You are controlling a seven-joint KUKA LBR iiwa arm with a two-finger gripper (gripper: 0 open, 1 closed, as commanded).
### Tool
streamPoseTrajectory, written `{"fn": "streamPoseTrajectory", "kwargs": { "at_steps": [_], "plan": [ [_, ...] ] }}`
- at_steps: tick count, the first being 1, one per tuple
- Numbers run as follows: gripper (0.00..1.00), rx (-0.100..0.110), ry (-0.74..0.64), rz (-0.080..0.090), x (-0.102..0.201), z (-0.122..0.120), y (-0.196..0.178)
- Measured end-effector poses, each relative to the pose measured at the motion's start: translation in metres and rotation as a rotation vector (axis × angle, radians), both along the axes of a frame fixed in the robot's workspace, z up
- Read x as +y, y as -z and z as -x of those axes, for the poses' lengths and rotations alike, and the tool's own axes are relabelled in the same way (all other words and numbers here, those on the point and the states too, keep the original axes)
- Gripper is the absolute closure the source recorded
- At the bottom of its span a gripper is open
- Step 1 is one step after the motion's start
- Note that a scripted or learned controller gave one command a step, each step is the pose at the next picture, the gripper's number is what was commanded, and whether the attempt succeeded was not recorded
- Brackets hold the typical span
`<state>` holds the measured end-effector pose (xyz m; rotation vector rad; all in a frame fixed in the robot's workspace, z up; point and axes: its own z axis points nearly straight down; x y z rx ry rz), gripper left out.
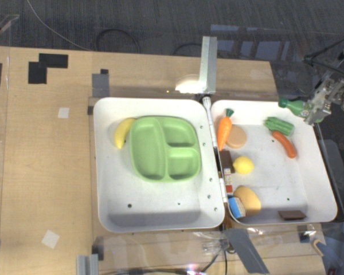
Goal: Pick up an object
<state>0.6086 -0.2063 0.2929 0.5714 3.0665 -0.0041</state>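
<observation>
The gripper (pixel 320 109) hangs over the right bin's (pixel 309 211) far right corner, a small green object (pixel 292 105) between its fingers; near it in that corner lie a green vegetable (pixel 279 125) and an orange-red one (pixel 285 144). The green tray (pixel 163 148) fills the left bin's (pixel 114 205) middle; a banana (pixel 122 132) touches its left edge.

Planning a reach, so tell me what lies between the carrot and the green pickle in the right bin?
In the camera view, bare bin floor lies between carrot and pickle.

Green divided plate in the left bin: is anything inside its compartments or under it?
The green divided plate has nothing visible in its compartments. A banana lies against its left edge. What lies under the plate is covered.
</observation>
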Motion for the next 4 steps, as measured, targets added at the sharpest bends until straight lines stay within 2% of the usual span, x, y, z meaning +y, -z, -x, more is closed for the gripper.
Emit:
{"fn": "streamPoseTrajectory", "kwargs": {
  "at_steps": [1, 2, 3, 4],
  "plan": [
    [1.0, 0.017, -0.335, -0.001, 0.003, 0.063, 0.093],
    [1.0, 0.007, -0.312, 0.002, 0.003, -0.024, 0.037],
    [1.0, 0.016, -0.573, 0.004, 0.001, 0.043, 0.076],
    [1.0, 0.008, -0.61, 0.007, 0.014, -0.02, 0.03]
  ]
}}
